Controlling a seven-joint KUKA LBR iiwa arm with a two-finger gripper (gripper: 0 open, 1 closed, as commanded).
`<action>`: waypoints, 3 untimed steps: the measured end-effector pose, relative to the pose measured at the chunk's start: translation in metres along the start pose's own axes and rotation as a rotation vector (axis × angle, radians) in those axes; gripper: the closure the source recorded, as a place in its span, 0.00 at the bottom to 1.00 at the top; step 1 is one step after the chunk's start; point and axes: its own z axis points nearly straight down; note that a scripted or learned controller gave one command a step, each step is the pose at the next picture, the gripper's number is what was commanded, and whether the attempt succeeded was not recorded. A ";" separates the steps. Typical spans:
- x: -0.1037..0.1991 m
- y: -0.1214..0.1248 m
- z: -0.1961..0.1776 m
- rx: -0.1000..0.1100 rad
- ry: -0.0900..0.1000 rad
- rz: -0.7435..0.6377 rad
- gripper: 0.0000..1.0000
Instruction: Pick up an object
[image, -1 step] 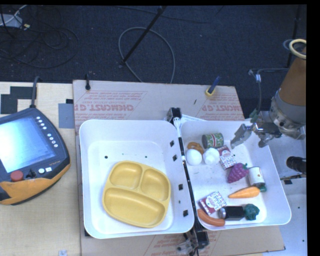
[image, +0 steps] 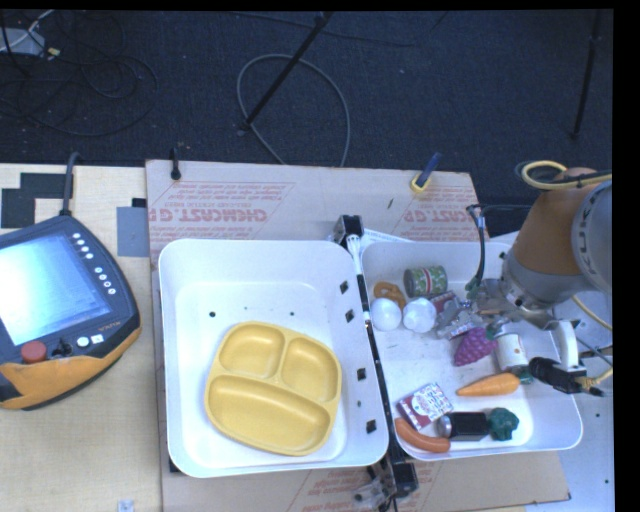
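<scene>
Fingers (image: 462, 318): metallic, low in the right bin (image: 560, 425), at its middle, tips over the clutter next to a purple grape bunch (image: 472, 347). Whether they are parted or clenched cannot be told; the metal parts blur into the items beneath, and nothing is clearly seen between them.

Just left of the fingers: two white balls (image: 386, 315) side by side, the second (image: 418, 315) nearly touching the tip area. Behind them, a small green can (image: 425, 281) lying on its side, and an orange ring-like piece (image: 388, 293) by the bin's left wall. Just right of the grape bunch, a small white cylinder (image: 511, 351). In front, a carrot (image: 489, 384) lies across the bin. Near the front wall: a red-and-white packet (image: 428, 403), a sausage-shaped orange item (image: 424, 439), a dark object (image: 466, 426) and a green lump (image: 504, 422), packed close together.

Arm (image: 560, 250): enters from the right, orange band above the wrist, cut off at the frame edge. A black cabled part hangs over the bin's right rim.

Left bin (image: 190, 270): holds a yellow divided plate (image: 273, 386), three compartments, well apart from the fingers.

Both bins sit on cardboard (image: 260, 205) on the surface. A handheld control pendant (image: 60, 310) with lit screen lies at far left.
</scene>
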 end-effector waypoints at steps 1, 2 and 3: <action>0.043 -0.016 0.002 -0.018 -0.005 0.000 0.00; 0.077 -0.063 0.002 -0.019 -0.004 0.003 0.00; 0.051 0.000 0.001 -0.017 -0.004 -0.004 0.00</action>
